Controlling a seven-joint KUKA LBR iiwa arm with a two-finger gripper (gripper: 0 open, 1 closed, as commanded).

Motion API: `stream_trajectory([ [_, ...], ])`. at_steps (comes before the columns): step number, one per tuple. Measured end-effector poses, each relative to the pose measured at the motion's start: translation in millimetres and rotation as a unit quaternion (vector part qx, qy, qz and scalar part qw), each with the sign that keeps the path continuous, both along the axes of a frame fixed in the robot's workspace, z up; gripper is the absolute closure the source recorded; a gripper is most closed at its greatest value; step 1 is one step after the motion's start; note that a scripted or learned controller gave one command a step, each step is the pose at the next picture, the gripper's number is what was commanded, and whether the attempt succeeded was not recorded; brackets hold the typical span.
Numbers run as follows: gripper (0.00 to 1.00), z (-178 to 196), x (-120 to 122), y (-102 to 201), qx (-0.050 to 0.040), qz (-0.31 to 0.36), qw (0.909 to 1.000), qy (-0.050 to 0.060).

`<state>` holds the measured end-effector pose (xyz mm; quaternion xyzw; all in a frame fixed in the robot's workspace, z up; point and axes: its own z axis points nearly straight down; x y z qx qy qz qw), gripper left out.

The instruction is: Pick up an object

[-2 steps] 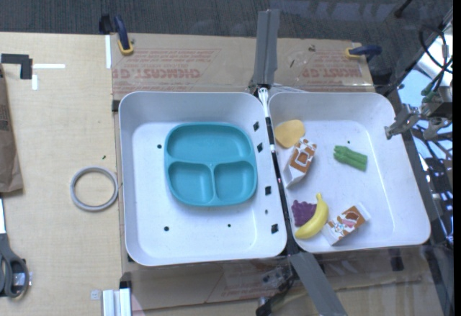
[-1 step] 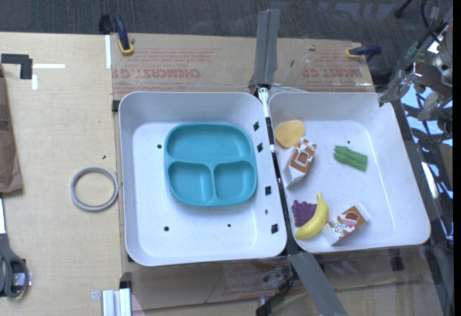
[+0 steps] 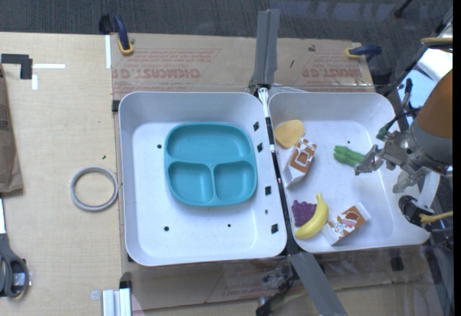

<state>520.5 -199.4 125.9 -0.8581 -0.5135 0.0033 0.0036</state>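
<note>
The grey arm (image 3: 432, 127) reaches in from the right, its gripper (image 3: 374, 160) pointing left at mid-depth, low and tilted.

tape ring (image 3: 94, 188), scissors (image 3: 12, 275) — left bench

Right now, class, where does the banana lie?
In the camera view, the banana lies low in the right bin, against the purple grapes, left of a small carton.

Plate (image 3: 211, 163) in left bin (image 3: 137, 185)
</note>
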Motion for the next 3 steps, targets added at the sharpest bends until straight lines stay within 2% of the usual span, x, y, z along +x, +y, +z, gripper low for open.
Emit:
stream_trajectory([
  [1, 0.00, 76.0, 94.8, 12.9, -0.0010, 0.109, 0.9940, -0.003],
  [2, 0.00, -37.1, 45.5, 33.7, -0.0001, 0.113, 0.9936, -0.003],
  [3, 0.00, -37.4, 45.3, 33.5, -0.0001, 0.113, 0.9936, -0.002],
])
